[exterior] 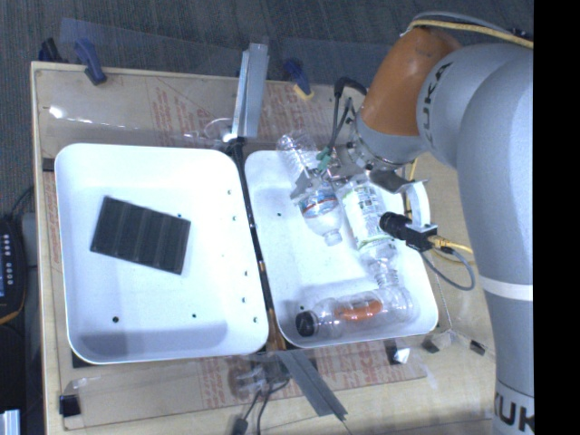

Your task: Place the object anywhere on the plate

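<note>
Left bin (63,243): one dark ribbed plate (141,234), lying flat and bare.

Right bin (272,270): several clear plastic bottles. One with a black cap (349,313) lies along the near wall; another (322,208) lies under my tool.

My gripper (328,172): low over the bottles at the far end of the right bin. Whether it pinches one, I cannot tell.

Step, as I judge it: the pick. Next: lift clear, then carry leftward over the divider to the plate.

Two white bins (149,166) sit on a pale tan bench (136,107). The plate (141,234) is dark grey and ribbed. Clear bottles (349,314) show orange and black; the arm (471,152) is grey, banded orange.
</note>
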`<action>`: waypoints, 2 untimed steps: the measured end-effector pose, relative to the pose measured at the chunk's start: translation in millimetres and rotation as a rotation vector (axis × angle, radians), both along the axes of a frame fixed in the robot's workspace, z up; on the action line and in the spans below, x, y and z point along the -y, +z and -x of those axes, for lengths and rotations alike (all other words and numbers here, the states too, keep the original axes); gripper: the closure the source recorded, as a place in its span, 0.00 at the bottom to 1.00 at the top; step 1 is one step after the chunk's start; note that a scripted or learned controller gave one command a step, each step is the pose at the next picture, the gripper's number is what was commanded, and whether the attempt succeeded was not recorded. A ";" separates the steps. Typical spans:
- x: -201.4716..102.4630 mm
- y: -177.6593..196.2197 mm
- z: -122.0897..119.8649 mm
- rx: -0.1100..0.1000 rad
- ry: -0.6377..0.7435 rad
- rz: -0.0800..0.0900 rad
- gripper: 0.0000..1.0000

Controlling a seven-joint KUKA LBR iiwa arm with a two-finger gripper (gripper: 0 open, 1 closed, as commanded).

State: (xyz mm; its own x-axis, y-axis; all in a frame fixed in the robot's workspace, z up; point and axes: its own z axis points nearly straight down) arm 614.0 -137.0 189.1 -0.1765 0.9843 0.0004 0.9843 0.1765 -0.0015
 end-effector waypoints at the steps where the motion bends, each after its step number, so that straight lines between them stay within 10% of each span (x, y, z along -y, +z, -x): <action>1: -32.2 -55.0 -40.7 -0.008 -0.122 0.004 1.00; 2: -96.2 6.9 -44.0 0.009 -0.283 0.007 1.00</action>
